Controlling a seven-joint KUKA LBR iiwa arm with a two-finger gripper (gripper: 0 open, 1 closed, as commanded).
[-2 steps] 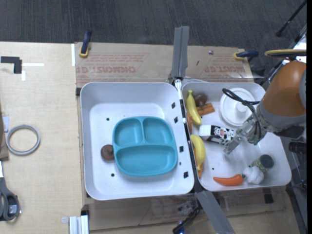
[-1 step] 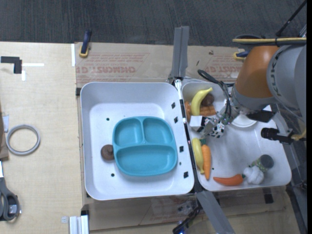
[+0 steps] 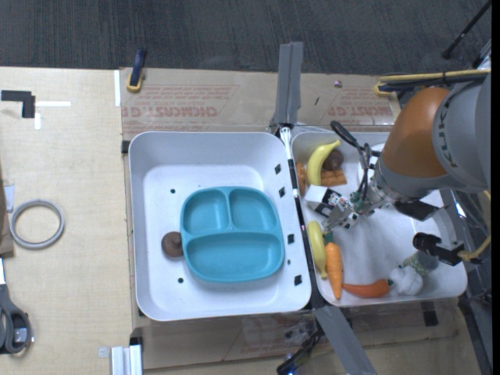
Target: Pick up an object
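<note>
**Arm low in the right bin, nothing lifted yet**

Camera view: The arm [image 3: 426, 143] reaches in from the right and bends down into the right bin [image 3: 437, 291]. Its gripper [image 3: 344, 216] sits low in that bin, among small dark and white parts that are hard to separate from the clutter. I cannot tell how the gripper is set or whether anything is in it; the wrist and cables crowd that spot.

Taking the gripper as the landmark: a banana [image 3: 320, 162] lies just above it, with a brownish lump [image 3: 334, 162] and some orange pieces [image 3: 332, 178] against it. A second, smaller yellow fruit [image 3: 316, 244] lies just below and left of the gripper, along the bin wall. A carrot [image 3: 334, 270] lies below it, pointing downward, and a longer orange-red vegetable [image 3: 366, 289] lies further below, near the bin's lower rim, beside a small white object [image 3: 406, 281]. A small black-and-white item [image 3: 322, 207] sits just left of the gripper, possibly touching it.

Well to the left, the other bin [image 3: 148, 209] holds a blue divided tray [image 3: 232, 234] and a small brown ball [image 3: 172, 244] beside it.

As for progress, I judge the pick is at the reaching or closing stage: nothing is seen raised clear of the bin floor, so the grasp and the lift are both left to confirm. The arm's bulk hides the right bin's upper right part.
</note>
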